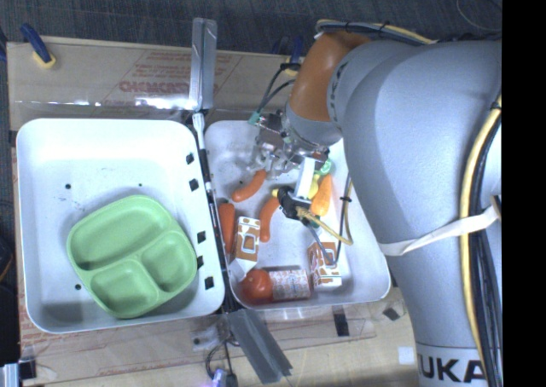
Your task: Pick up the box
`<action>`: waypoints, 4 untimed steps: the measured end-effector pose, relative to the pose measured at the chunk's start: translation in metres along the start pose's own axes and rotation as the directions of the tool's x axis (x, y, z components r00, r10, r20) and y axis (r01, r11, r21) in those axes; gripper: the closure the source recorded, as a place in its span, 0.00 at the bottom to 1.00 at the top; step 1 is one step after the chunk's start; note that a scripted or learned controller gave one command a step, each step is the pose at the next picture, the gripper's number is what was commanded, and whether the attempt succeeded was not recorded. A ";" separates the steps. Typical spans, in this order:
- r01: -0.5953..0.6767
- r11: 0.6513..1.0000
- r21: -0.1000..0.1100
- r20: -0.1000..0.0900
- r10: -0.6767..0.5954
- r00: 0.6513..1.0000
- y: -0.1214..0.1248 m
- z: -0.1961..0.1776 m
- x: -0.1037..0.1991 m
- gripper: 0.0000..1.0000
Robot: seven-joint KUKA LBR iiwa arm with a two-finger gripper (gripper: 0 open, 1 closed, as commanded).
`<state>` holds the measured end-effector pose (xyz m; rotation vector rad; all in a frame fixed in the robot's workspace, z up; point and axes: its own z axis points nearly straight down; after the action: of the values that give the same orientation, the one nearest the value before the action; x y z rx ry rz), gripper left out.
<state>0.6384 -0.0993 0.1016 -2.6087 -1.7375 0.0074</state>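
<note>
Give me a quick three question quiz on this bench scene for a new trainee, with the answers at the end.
1. True or false: the green divided plate lies in the same bin as the end effector.
2. Which bin holds the small orange-and-white boxes: A, the left bin, or B, the right bin?
3. Fill in: the can lies on its ____ near the right bin's front edge.

Key: 1 false, the plate is in the left bin and the end effector hangs over the right. 2 B. 3 side.
</note>
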 end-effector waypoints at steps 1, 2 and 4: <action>0.287 0.958 -0.008 0.003 -0.287 0.958 0.015 -0.100 -0.017 1.00; 0.292 0.956 -0.006 0.003 -0.292 0.956 0.015 -0.109 -0.016 1.00; 0.731 0.683 -0.007 0.008 -0.731 0.683 -0.029 0.009 -0.004 1.00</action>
<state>0.6102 -0.0919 0.0930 -1.7055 -2.6406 -0.0007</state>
